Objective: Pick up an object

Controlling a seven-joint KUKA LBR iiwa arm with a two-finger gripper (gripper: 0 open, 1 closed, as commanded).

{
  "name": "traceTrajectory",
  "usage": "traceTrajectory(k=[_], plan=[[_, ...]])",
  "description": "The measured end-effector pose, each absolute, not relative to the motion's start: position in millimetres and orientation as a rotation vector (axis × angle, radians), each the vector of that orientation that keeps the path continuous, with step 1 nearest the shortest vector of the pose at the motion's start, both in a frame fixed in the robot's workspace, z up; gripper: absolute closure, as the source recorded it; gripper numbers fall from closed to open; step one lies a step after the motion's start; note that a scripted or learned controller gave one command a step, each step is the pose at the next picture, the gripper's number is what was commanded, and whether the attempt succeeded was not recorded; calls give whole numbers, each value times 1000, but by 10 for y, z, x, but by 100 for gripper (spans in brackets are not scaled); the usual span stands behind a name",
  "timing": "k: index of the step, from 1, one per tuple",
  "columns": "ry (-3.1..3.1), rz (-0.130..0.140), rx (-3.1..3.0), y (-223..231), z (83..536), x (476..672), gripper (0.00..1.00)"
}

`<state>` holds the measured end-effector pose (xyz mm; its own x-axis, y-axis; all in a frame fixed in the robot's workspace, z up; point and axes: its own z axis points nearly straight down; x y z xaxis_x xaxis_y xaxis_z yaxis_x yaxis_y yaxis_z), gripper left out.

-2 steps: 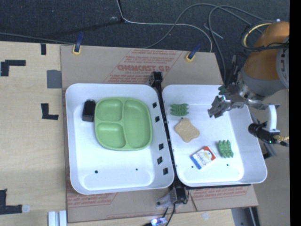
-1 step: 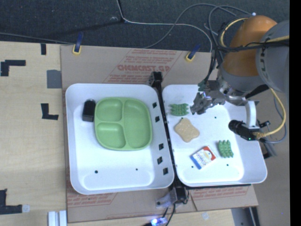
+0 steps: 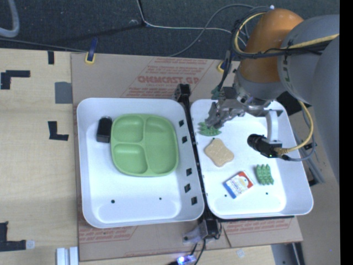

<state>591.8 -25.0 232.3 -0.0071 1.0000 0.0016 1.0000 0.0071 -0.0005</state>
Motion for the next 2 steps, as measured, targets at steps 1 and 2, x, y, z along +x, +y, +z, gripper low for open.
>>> traceTrajectory(k=[1, 2], plan=[[-2227, 1, -2212, 284, 2331, 5868, 100], [-2228, 2, -2213, 857, 2199, 5967, 100]])
